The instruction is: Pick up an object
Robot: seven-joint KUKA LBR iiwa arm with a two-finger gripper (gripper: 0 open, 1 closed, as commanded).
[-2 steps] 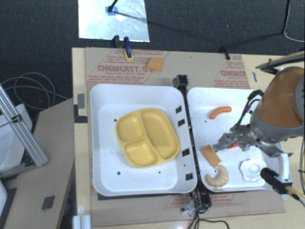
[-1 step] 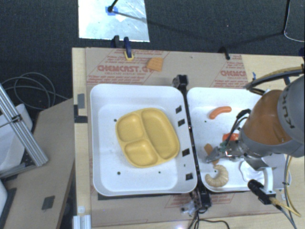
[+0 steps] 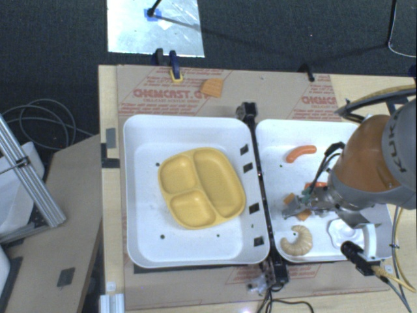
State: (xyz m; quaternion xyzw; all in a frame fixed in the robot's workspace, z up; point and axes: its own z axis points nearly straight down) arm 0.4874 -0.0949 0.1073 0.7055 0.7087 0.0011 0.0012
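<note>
The right bin (image 3: 273, 135) holds an orange sausage (image 3: 301, 153) at the back and a cream croissant-shaped toy (image 3: 296, 238) near the front edge. My gripper (image 3: 298, 205) reaches in from the right and hangs low over the bin's middle, just above the croissant. A small orange and green item (image 3: 314, 188) lies right behind it, and a brownish piece (image 3: 288, 199) shows at its left tip. A white object (image 3: 341, 230) sits partly under the arm's wrist. The arm's orange band (image 3: 365, 162) hides the bin's right part.
In the left bin (image 3: 140, 175) lies a yellow divided plate (image 3: 202, 186). A ridge with black clips (image 3: 253, 171) separates the two bins. Behind them on the bench are an orange block (image 3: 212, 87) and a blue and yellow clamp (image 3: 174, 67).
</note>
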